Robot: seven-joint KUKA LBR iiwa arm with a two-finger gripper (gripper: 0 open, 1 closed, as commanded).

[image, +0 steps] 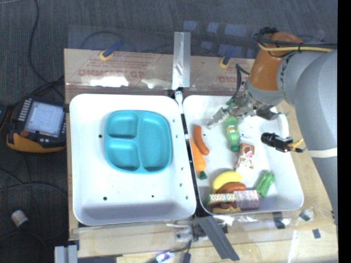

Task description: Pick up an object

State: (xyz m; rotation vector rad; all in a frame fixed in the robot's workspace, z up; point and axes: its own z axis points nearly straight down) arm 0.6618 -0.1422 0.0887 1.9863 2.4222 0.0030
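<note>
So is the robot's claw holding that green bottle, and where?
Cannot be told. The gripper is right over the green bottle's top end, but no grip shows.

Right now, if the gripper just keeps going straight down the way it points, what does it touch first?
Most likely the green bottle: the gripper sits just above its top end in the right bin. Depth is hard to judge from this slanted view, so it could instead land on the bin floor beside it.
</note>
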